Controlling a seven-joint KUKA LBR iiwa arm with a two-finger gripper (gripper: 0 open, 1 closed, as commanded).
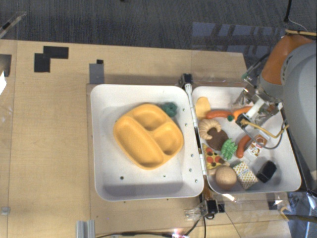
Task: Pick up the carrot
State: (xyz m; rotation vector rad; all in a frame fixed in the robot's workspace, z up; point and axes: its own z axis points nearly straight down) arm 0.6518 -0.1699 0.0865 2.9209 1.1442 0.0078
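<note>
The step in hand, I judge, is closing in on the carrot (239,111) — a short orange piece in the right bin (292,182), just beside the red sausage (218,114), at the sausage's end nearer the arm. The gripper (247,117) sits right against the carrot; whether it is clamped or loose cannot be told. It had best straddle the carrot's narrow width — clear of the sausage.

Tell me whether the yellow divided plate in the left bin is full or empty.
Empty. The compartments of the yellow divided plate show only bare yellow; the small green thing lies beside its rim, outside it.
</note>
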